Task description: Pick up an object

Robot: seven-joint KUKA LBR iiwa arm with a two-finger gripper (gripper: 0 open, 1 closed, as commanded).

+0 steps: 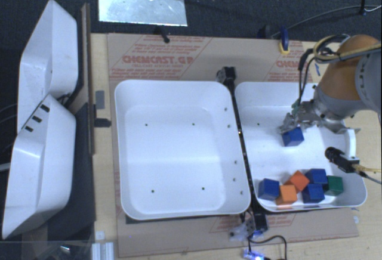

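My gripper [293, 124] reaches down from the right into the right bin [262, 98], over its middle. A blue cube [292, 136] sits between the fingertips, tilted, and the fingers are shut on its upper part. Several more cubes lie huddled against the bin's front wall: a blue one [269, 188], two orange ones [288, 193] [299, 180], two more blue ones [312, 193] [317, 176] and a green one [335, 183].
The left bin [173, 104] lies beside the right one, with a black divider strip [239, 133] between them. Two white bins [42, 127] are stacked off the bench at far left. A black cable connector [338, 159] hangs near the right bin's right rim.
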